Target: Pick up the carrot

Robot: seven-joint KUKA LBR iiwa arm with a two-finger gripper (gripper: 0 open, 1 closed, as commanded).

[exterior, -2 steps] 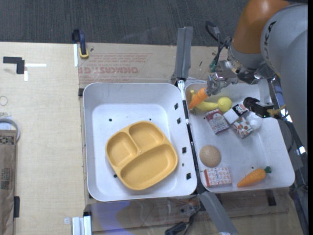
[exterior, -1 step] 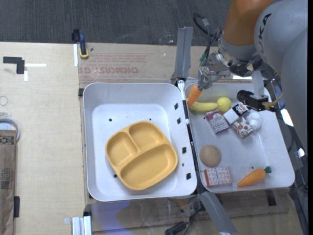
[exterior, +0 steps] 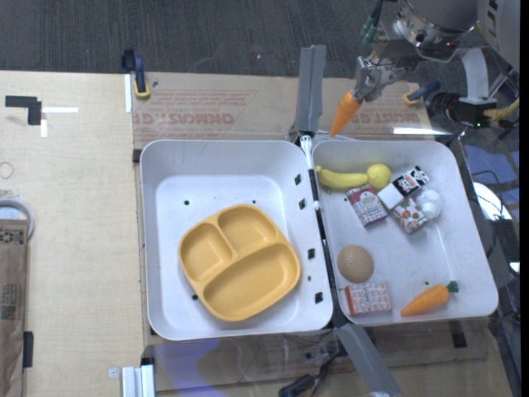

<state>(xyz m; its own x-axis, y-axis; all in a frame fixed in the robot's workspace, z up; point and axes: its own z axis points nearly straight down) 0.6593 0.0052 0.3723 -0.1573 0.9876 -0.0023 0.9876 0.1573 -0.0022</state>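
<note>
An orange carrot (exterior: 342, 115) with a green top hangs tilted in the air above the far rim of the right bin (exterior: 473, 222), near the divider between the bins. My gripper (exterior: 369, 79) is shut on its green end, and the orange tip points down and to the left. A second carrot (exterior: 428, 298) lies in the near right corner of the right bin.
The right bin also holds a banana (exterior: 342, 178), a lemon (exterior: 378, 173), several small food boxes (exterior: 368, 204), a brown egg-shaped ball (exterior: 355, 263) and a flat box (exterior: 367, 298). A yellow divided plate (exterior: 240, 260) lies in the left bin (exterior: 165, 222).
</note>
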